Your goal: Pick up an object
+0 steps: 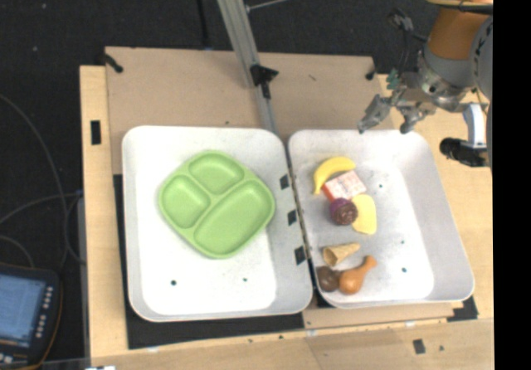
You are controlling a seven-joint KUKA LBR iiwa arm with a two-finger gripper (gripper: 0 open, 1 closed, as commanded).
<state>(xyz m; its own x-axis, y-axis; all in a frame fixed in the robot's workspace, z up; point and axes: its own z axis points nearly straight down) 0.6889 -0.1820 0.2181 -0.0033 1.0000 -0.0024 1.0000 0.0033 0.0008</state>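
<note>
Fingers apart and bare above the far edge of the right bin.

The gripper (388, 121) hangs with its two fingers (370, 117) spread, nothing between them, under the grey arm (452, 36) with its orange band. Below, in the right bin (415, 277), lie a curved yellow banana (330, 171), a red-and-white box (345, 186), a round dark plum (343, 211), a yellow wedge (366, 216), a cone (341, 254) and an orange drumstick (357, 275). The left bin (149, 277) carries a glossy green divided plate (216, 203). Both bins sit on a pale wooden desk (166, 86) over dark floor.
</note>
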